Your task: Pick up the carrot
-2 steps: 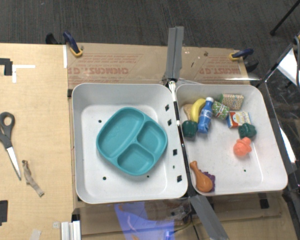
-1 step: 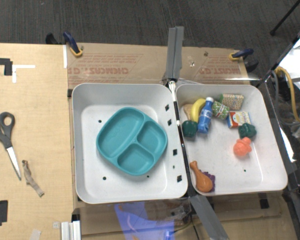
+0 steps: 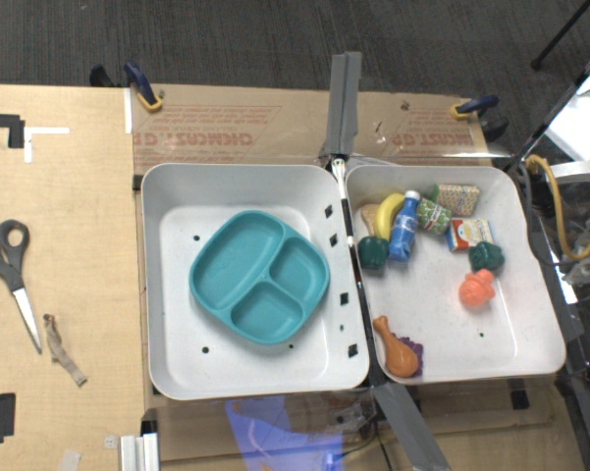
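White right bin (image 3: 530, 351), carrot (image 3: 397, 349) beside purple toy (image 3: 413, 349)

Right bin (image 3: 530, 361): carrot (image 3: 397, 349) lies against the near left corner wall, access open from above and right. Toys (image 3: 412, 220) crowd the far edge. Centre floor clear around the orange toy (image 3: 477, 289).

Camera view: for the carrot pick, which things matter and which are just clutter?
Belongs to the job:
- carrot, lying at the right bin's near left corner

Just lying about:
- teal divided plate in the left bin
- blue bottle, banana, orange-pink toy, small boxes
- scissors on the bench
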`<state>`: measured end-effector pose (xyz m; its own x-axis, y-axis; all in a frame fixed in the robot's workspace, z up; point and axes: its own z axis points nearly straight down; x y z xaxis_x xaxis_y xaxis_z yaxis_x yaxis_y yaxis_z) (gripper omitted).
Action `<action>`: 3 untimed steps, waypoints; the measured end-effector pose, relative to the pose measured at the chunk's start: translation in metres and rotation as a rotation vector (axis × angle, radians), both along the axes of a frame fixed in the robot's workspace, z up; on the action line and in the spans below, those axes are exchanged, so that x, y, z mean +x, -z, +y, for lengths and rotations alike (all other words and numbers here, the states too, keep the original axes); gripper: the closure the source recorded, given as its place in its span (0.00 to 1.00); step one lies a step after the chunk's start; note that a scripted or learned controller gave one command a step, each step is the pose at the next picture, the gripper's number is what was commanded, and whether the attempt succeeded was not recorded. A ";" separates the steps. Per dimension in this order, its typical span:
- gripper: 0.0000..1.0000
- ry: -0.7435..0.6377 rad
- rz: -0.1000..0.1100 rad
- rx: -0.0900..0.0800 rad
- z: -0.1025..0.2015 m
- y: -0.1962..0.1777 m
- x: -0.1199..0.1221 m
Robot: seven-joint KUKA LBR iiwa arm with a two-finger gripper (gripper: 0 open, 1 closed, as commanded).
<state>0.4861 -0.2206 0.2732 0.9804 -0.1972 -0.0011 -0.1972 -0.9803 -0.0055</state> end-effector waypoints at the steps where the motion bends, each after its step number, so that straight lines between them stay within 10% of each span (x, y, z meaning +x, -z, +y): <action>1: 1.00 0.002 -0.004 0.003 -0.001 -0.127 0.000; 2: 1.00 0.007 0.002 0.001 0.000 -0.006 0.006; 3: 1.00 0.005 0.002 0.001 0.000 0.000 0.011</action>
